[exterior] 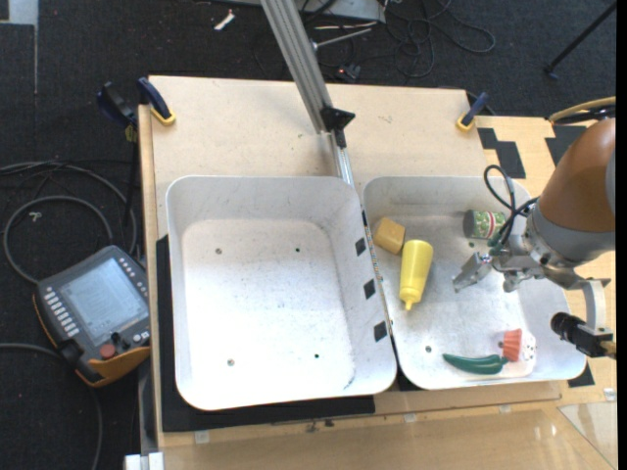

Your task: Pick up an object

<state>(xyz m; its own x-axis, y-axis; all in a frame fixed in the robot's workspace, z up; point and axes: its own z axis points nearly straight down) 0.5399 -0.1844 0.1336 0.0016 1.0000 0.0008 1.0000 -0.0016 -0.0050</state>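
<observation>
— Over the right bin point(549, 368), what does the camera view show of the arm?

— The grey arm point(578, 204) with its orange band reaches in from the right, and its hand point(474, 270) hangs low above the bin's middle. The fingers point(464, 275) stand slightly apart, and nothing sits between them.

— Where are the objects?

— All in the right bin. A yellow mustard bottle point(414, 272) lies lengthwise, just left of the hand, its nozzle pointing toward the near edge. A small yellow block point(390, 235) sits beside the bottle's far end, near the bin's left wall. A green can point(484, 224) lies on its side beyond the hand, close to the arm's wrist. A green pepper point(473, 362) lies along the near wall, and a red-and-white object point(517, 346) is just to its right; what that one is cannot be told.

— And the rest?

— The left bin point(186, 204) sits alongside on the table point(245, 125). A teach pendant point(93, 306) rests on the floor to the left.
</observation>
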